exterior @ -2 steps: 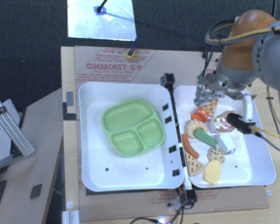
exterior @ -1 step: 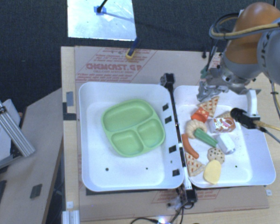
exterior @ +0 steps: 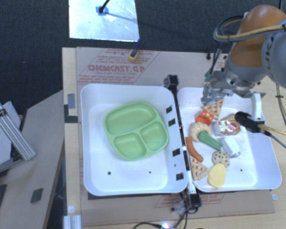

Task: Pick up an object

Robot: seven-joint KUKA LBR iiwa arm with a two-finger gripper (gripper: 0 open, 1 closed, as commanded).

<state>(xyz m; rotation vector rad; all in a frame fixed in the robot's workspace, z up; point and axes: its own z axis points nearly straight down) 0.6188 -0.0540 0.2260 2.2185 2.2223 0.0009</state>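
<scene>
My gripper (exterior: 210, 98) hangs low over the far left part of the right bin (exterior: 262, 168), just above a toy pizza slice (exterior: 213, 110). Nothing can be seen held in it. Below the slice lies a heap of toy food: a red piece (exterior: 204, 118), a pale shrimp (exterior: 198, 129), a green vegetable (exterior: 209, 140), an orange sausage (exterior: 194, 150), a waffle (exterior: 198, 168), a cookie (exterior: 219, 157), a yellow piece (exterior: 217, 175), a red-and-white packet (exterior: 228, 127) and a white cylinder (exterior: 230, 147).
A green divided plate (exterior: 136, 130) lies in the left bin (exterior: 95, 171). A ridge with black clips (exterior: 176, 128) separates the bins. The arm's wrist and cables (exterior: 250, 120) overhang the right bin's far right side.
</scene>
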